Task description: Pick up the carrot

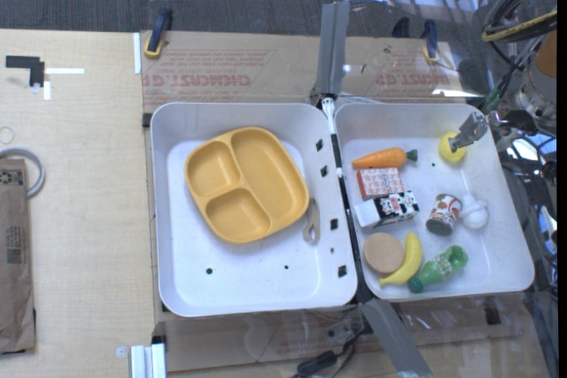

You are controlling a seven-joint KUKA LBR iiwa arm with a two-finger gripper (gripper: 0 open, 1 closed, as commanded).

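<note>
The carrot (381, 158) is orange with a green top pointing right. It lies on its side in the far left part of the right bin (514, 226). My gripper (470, 131) hangs at that bin's far right corner, well to the right of the carrot and apart from it. It sits just above a small yellow fruit (453, 150). Nothing of the carrot is covered.
Just in front of the carrot lie a red-and-white carton (379, 182) and a black-and-white carton (387, 208). A can (443, 213), a white egg (476, 214), a round cookie (384, 251), a banana (407, 259) and a green bottle (438, 268) fill the near half. A yellow divided plate (246, 183) sits in the left bin (177, 261).
</note>
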